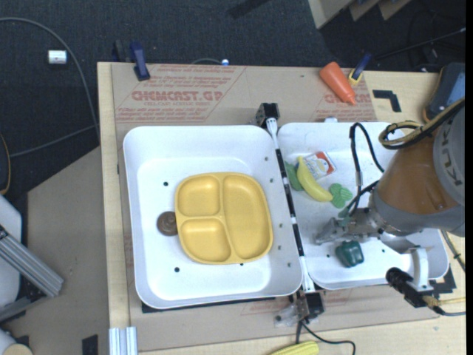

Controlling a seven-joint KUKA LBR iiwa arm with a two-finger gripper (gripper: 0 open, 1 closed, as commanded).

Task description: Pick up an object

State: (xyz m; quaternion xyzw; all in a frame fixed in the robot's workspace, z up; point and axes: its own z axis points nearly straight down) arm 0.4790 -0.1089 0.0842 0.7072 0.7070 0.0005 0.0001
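Two white bins on a bench, arm lowered into the right one.

Left bin (140,198): one yellow three-compartment tray (223,217), lying flat near the middle; a small brown round object (167,223) is seen touching the tray's left edge. Right bin (325,272): a yellow banana (313,185) lying aslant near the dividing wall, a small white and red packet (320,164) just beside its upper end, a light green piece (341,194) at its lower end, and a dark green object (349,254) nearer the front. The pincer (341,231) is placed low in the right bin, just above the dark green object and below the light green piece; whether its fingers are apart or together cannot be told. An orange object (338,83) is lying on the bench behind the bins.
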